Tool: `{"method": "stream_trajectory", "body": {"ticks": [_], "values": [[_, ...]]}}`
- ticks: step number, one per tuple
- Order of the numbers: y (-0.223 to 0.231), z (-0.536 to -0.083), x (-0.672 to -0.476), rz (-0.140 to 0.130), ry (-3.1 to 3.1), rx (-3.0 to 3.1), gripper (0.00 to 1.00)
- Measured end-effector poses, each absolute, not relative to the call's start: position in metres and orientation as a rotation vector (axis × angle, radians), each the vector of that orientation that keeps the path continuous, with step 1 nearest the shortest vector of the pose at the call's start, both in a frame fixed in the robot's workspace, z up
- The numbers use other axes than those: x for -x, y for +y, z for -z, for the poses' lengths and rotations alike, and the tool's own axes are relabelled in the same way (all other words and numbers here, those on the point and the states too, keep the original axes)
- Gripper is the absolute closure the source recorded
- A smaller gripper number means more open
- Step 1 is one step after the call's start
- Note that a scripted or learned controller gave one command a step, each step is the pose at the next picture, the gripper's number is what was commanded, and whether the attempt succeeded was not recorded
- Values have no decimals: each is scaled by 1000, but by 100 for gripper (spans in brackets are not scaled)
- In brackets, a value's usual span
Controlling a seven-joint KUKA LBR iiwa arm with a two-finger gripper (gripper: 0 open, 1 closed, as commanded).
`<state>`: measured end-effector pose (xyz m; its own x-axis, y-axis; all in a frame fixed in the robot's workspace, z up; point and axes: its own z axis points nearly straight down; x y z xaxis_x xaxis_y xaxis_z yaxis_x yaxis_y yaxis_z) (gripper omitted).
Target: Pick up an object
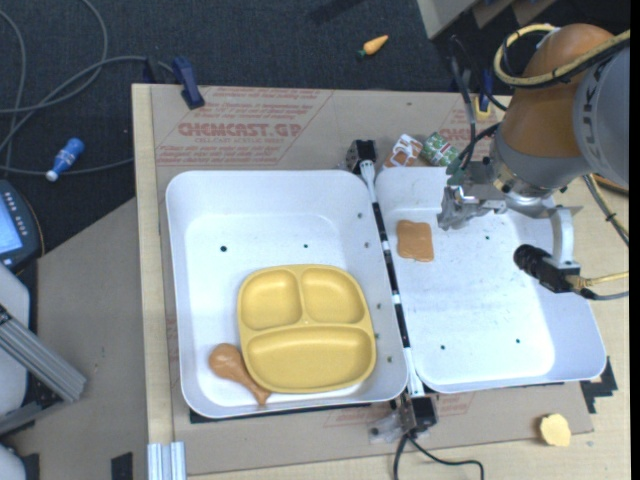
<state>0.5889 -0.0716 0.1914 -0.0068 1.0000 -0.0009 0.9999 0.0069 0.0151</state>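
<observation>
Hanging over the upper part of the right-hand shallow white bin (560,358), the grey arm's metal hand (462,208) is seen just up and to the right of a flat tan square shaped like a slice of toast (415,240), which lies on the bin floor close to the divider between the two bins. Whether the hand is spread or pressed together cannot be told from this slanted view, and nothing is seen pinched in it.

A miss is judged the main risk: the slice is thin and lies flat, so it may be slid along the smooth floor toward the bin wall rather than lifted. In the left-hand white bin (200,208), a yellow three-compartment plastic plate (305,326) and a tan toy drumstick (236,367) touching its lower left edge are well apart from the hand, so they are unlikely to be disturbed.
</observation>
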Motion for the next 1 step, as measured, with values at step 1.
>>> {"method": "stream_trajectory", "body": {"ticks": [1], "values": [[-74, -185, -584, 0, 2222, -2220, 0]]}}
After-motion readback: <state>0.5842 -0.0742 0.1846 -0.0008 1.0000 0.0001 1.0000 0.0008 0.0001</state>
